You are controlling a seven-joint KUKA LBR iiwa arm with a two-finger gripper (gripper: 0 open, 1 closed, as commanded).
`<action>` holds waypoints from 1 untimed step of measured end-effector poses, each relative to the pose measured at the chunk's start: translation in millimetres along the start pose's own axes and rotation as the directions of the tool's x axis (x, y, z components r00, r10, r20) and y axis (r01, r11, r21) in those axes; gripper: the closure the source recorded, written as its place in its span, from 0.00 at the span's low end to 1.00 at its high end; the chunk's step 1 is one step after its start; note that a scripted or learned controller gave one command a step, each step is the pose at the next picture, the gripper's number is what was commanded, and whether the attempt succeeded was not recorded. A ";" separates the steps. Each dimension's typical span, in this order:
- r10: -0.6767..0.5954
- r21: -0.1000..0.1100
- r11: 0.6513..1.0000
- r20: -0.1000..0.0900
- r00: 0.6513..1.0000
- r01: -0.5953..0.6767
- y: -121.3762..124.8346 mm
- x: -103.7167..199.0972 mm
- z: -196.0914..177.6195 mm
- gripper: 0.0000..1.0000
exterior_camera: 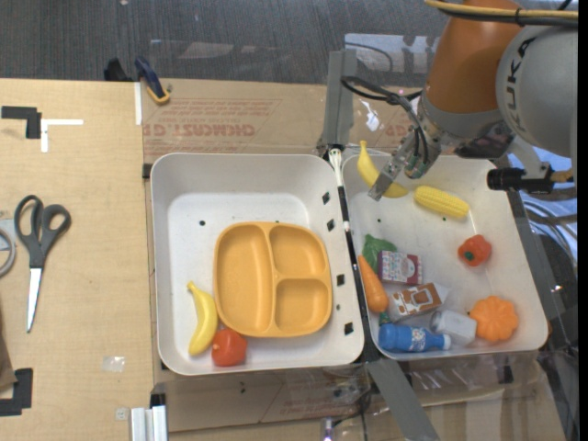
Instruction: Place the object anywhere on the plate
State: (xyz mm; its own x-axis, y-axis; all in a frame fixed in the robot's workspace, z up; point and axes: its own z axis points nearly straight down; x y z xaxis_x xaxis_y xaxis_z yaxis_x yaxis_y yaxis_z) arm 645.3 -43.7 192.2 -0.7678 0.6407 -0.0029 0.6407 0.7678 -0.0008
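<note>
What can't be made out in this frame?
- Gripper: too small and blurred, over the banana, to judge any hold.
- Small carton: label too small to read.
- Green item: partly hidden behind the carrot and packet.

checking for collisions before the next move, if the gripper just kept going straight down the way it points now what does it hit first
Most likely the yellow banana at the right bin's upper left: the gripper angles down-left with its tip right over it. Depth is hard to judge from this slanted view, so it may already be touching.
</note>
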 end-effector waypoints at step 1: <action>-0.309 -0.002 0.951 -0.001 0.951 0.309 27.5 66.9 -13.9 1.00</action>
State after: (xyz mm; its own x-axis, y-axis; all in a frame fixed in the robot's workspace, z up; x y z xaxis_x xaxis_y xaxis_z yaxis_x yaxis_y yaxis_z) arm 611.5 20.3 205.8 -0.9283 0.3718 -0.0014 0.3718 0.9283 0.0004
